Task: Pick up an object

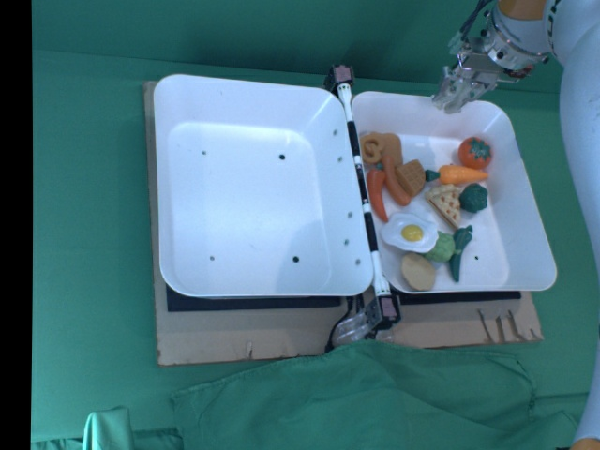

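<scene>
Your two-finger gripper (pixel 452 101) hangs above the far rim of the right-hand shallow white bin (pixel 525 242), fingertips pointing down and toward the bin. You cannot tell from this angle whether the fingers are spread or pressed together; nothing shows between them.

All candidate objects lie in that same bin, nearer the camera than the gripper and apart from it. Closest are the red plastic tomato with green top (pixel 475 151) and the orange toy carrot (pixel 458 174), just below the fingertips. Toward the divider sit a tan pretzel-shaped piece (pixel 378 147) and a brown bread slice (pixel 411 175). Further down you see a yellow cheese wedge (pixel 446 202), a green broccoli floret (pixel 473 197), a white fried egg with yellow yolk (pixel 411 232) and a beige potato (pixel 418 272).

The left-hand white bin (pixel 253 186) lies well off to the gripper's side.
</scene>
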`<state>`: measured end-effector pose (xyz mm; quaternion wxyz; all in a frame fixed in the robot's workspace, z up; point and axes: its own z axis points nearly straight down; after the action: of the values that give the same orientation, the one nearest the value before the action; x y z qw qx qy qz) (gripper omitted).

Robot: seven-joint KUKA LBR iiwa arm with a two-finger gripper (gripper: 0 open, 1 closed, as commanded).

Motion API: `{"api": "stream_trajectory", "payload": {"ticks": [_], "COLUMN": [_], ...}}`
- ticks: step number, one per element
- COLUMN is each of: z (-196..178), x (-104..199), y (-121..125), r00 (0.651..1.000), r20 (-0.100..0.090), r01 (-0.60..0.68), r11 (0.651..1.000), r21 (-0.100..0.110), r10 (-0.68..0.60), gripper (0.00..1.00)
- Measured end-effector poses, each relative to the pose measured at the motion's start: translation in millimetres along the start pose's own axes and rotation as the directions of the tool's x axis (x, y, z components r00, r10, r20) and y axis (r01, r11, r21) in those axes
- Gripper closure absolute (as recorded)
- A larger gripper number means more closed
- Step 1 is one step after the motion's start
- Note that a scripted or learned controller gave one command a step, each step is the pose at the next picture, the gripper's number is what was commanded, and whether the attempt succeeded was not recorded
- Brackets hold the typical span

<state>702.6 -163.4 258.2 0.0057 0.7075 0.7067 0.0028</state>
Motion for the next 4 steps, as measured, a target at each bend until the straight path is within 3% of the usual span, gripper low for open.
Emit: {"api": "stream_trajectory", "payload": {"ticks": [2, 3, 4], "z": [-109, -125, -126], "x": [-8, -9, 31], "y": [16, 16, -6], "r00": [1.000, 1.000, 1.000], "r20": [0.000, 0.001, -0.003], "r01": [0.000, -0.001, 0.000], "r11": [1.000, 1.000, 1.000], "r21": [-0.001, 0.005, 0.010], "r10": [0.000, 0.001, 0.000], "gripper": [1.00, 1.00, 1.00]}}
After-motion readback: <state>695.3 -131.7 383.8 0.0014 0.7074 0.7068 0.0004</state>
